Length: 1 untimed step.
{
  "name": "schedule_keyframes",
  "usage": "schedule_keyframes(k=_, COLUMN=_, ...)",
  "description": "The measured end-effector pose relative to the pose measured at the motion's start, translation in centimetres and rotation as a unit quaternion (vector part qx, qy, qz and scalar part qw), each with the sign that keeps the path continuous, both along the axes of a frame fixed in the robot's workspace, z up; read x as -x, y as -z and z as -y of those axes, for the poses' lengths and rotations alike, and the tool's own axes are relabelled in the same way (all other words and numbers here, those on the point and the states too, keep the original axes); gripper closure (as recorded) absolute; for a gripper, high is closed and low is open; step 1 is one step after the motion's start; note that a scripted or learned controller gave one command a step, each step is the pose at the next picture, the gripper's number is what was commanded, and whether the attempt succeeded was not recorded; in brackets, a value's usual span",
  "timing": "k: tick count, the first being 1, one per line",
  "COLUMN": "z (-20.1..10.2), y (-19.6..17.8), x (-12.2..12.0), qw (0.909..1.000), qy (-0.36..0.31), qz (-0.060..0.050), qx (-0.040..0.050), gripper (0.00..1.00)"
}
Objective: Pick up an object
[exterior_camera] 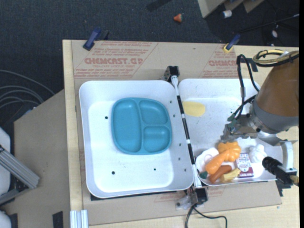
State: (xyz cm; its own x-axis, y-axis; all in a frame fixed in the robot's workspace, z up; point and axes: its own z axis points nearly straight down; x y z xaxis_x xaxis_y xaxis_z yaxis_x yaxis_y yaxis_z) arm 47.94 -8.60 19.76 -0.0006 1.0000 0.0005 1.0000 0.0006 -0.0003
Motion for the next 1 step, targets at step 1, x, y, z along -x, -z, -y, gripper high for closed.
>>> schedule_keyframes(k=1, z=0.01, y=0.02, x=0.02, qw=1.0, qy=0.0, qz=0.0, qx=0.0, gripper=0.0)
